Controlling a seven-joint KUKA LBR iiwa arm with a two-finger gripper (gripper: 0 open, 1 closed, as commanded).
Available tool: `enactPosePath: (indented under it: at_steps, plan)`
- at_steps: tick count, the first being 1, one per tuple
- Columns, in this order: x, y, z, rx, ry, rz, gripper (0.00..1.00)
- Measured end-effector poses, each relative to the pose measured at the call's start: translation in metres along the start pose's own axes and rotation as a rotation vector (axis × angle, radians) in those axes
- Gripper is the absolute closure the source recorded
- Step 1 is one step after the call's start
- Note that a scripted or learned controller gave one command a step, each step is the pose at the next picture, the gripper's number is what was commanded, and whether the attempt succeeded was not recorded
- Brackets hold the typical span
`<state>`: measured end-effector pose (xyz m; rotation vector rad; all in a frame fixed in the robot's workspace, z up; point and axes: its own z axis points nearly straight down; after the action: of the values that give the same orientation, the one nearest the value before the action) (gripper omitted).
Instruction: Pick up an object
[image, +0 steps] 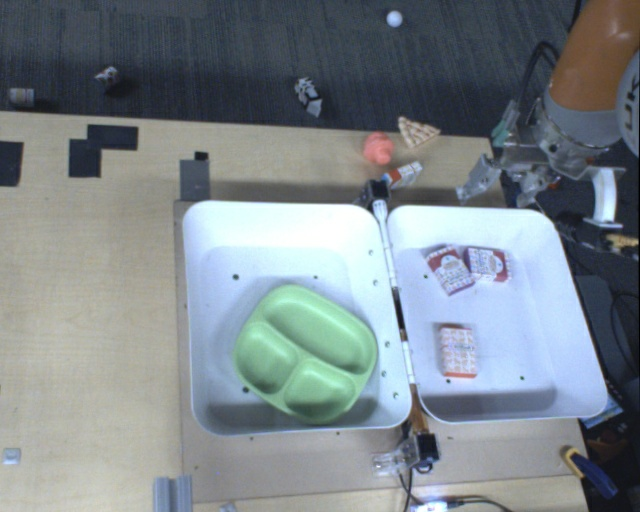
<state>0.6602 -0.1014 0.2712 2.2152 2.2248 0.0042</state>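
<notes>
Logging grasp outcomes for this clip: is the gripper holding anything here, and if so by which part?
Nothing is held. The gripper hangs above the far edge of the right bin, with nothing between its fingers; the three packets lie on the bin floor.

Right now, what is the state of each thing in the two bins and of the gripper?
green divided plate: lying tilted in the left bin.
two red packets: flat, side by side, right bin.
third red packet: flat, alone, nearer the front.
gripper: above the right bin's far edge, holding nothing.

Right bin (560, 290): three packets (458, 350) spaced, open floor between. Left bin (215, 260): green tray (305, 350) dominates.
</notes>
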Motion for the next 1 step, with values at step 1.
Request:
enactPosePath:
  at_steps: [1]
  plan:
    - [-0.053,-0.0458,0.0832,0.004,-0.002,0.003,0.0]
